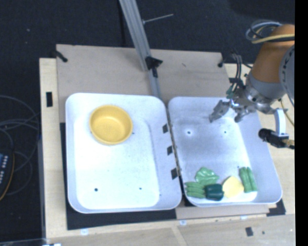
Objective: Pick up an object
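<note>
With its fingers spread and holding nothing, the gripper (227,111) hangs over the right bin's (210,142) far edge, so it should travel to the near edge, where the toys (220,184) cluster, and descend squarely over one.

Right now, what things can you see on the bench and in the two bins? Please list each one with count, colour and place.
bowl: 1, yellow, far-left part of the left bin
green pieces: several, light green to dark green, clustered at the near edge of the right bin
yellow piece: 1, yellow, in the cluster among the green ones
metal pole: 1, grey, slanting down to the gap between the bins
gripper: 1, grey, above the far part of the right bin, holding nothing
</note>
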Robot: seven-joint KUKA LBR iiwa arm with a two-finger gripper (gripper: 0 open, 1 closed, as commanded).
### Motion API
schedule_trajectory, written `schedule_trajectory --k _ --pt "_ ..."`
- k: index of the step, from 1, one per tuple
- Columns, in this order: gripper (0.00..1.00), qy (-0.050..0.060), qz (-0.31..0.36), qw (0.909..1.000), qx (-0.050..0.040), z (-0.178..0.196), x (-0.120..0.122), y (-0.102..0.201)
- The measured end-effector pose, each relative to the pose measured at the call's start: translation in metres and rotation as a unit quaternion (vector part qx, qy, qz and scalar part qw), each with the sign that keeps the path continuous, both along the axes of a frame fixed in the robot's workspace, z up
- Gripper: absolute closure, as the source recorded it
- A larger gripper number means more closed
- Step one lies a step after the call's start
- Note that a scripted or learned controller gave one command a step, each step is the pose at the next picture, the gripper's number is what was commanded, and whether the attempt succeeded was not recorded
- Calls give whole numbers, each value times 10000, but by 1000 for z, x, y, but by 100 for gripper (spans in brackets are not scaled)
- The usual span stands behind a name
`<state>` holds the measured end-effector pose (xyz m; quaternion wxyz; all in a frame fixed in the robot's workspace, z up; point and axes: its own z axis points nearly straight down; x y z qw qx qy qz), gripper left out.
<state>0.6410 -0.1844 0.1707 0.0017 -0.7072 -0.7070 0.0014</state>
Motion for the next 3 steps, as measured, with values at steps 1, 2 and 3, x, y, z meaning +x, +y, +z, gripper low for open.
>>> schedule_trajectory --k 1,2,3 --pt "0 -4 0 10000 -1 -47 3 7" --pt "100 -34 -2 10000 -7 -33 4 6" --pt "100 -47 0 10000 -9 16 9 -2"
